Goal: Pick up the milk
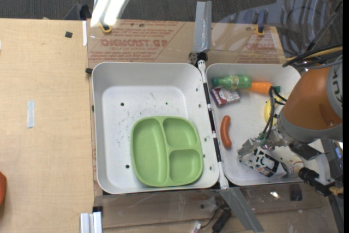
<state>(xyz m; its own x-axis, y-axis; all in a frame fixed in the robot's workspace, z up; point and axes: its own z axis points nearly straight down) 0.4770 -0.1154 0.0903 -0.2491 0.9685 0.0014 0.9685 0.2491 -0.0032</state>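
Note:
The milk (265, 164) is a small white carton with black print. It lies on its side near the front of the right bin (240, 117). My gripper (254, 149) is low over the carton's left end, reaching in from the right under the orange band of the arm (308, 103). The metal gripper parts overlap the carton's top, so I cannot say whether it is touching or holding the carton.
In the right bin lie a green bottle (233, 82), a carrot (262, 87), a maroon packet (224, 96), a red sausage (226, 132) and a yellow item (268, 112) half hidden by the arm. The left bin (109, 117) holds a green divided plate (167, 151).

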